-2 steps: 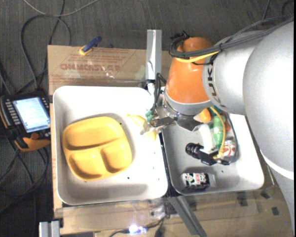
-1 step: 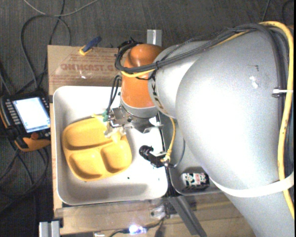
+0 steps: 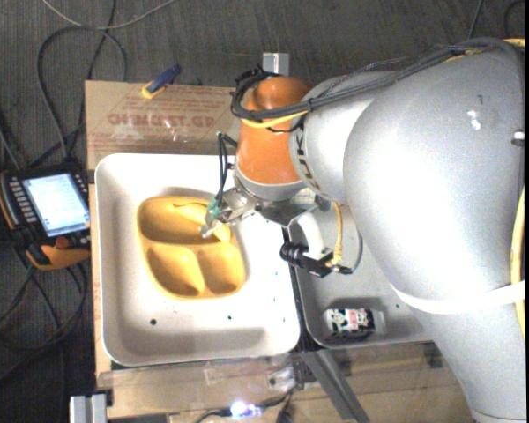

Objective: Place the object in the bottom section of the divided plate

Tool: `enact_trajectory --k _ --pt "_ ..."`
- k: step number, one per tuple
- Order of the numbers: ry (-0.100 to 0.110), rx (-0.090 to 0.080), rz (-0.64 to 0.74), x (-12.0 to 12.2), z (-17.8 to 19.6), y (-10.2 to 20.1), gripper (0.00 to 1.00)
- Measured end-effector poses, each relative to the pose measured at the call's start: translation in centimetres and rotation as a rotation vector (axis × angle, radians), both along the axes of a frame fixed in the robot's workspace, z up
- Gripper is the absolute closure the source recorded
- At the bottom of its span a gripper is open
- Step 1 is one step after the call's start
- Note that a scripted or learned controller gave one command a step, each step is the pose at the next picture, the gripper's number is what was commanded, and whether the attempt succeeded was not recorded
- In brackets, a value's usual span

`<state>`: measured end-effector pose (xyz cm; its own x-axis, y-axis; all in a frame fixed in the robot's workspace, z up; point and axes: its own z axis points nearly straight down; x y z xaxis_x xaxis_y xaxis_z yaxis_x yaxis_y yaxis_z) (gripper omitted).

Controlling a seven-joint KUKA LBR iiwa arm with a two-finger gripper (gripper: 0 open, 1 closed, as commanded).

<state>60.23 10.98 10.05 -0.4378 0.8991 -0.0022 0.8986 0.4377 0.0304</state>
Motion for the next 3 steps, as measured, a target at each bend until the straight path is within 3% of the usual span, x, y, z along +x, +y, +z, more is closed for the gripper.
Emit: enact_trajectory --k 1,2,3 --pt "-0.007 0.003 0.004 0.1 0.2 0.3 0.0" --pt "-0.002 -0.001 0.005 0.0 0.7 0.2 1.0" --pt "0.029 -0.028 -0.099 4.0 -0.8 5.6 1.0"
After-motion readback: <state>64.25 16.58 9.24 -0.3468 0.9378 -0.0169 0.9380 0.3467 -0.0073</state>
